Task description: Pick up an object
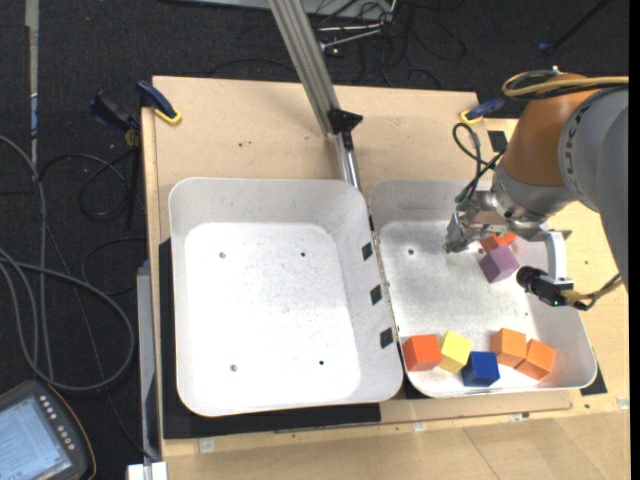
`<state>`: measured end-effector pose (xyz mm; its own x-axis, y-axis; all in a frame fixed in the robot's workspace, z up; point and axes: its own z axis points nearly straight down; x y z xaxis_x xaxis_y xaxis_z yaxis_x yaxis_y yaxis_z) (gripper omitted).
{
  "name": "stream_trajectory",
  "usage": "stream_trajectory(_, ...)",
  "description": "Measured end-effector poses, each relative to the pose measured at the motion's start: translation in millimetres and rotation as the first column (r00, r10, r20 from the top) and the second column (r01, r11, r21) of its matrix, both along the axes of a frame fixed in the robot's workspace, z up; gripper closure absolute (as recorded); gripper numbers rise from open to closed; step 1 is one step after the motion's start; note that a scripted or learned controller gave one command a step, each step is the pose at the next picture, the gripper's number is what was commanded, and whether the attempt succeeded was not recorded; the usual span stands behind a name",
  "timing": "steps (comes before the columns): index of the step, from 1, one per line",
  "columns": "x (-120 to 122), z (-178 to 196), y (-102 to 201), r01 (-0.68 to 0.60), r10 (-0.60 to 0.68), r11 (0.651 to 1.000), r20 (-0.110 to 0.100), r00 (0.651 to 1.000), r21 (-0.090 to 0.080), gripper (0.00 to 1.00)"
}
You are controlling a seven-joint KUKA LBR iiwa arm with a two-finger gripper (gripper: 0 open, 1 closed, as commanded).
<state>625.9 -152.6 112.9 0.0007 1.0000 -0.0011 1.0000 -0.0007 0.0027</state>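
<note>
The arm point(570, 148) reaches in from the right over the right-hand bin point(430, 288), with its claw point(470, 230) low above the upper part of that bin. Whether the claw is clenched or released cannot be told from this angle. Just beside it, toward the lower right, lies a purple block point(498, 263), tilted, and a small orange block point(500, 239) peeks out at the purple one's upper edge, close against the arm's wrist; whether either one is touching the claw cannot be made out. Along the near edge of the same bin sit five more blocks in a loose row: an orange block point(422, 351) at the left, a yellow block point(456, 350) next to it, a blue block point(482, 368) just beside and slightly nearer the rim, then two orange blocks point(525, 352) touching each other at the right. The left-hand bin point(265, 288) lies alongside on the tan worktop point(250, 128).
</note>
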Motion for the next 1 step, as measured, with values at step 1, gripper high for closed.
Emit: stream_trajectory(1,5.8,49.1,8.8,-0.004,0.004,1.000,0.005,1.000,0.000,1.00)
